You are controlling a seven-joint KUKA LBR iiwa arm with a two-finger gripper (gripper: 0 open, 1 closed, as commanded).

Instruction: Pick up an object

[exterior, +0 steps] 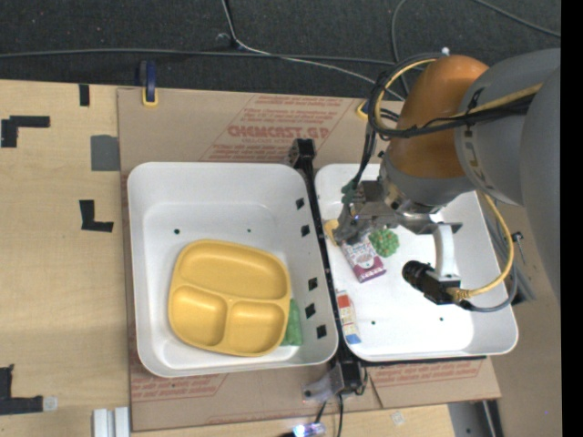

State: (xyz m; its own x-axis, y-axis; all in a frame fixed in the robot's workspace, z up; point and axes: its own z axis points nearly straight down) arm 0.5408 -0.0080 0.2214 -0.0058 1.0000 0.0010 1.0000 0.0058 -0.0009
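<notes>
Brown cardboard over a pale wooden bench (55, 271) carries two shallow white bins, and the right bin (474, 335) serves as the landmark. The gripper (357, 228) hangs low over that bin's left part, close to the dividing wall, under the orange wrist band (437, 126) of the grey arm (528, 135); whether it is apart, together or clamped on anything I cannot tell, since the wrist body hides it. Just beside it, toward the bin's middle, lie a small green knobbly object (384, 241) and a purple-and-white packet (366, 262), touching or nearly so, which likely explains why the arm stoops here: these look like the nearest candidates to pick. A slim tube (346, 315) lies along the bin's left wall, nearer the front edge, awkward for a grasp because the wall crowds it. Across the wall, the left bin (146, 208) holds a yellow divided tray (228, 296) with a green item (293, 324) tucked against its right edge.
</notes>
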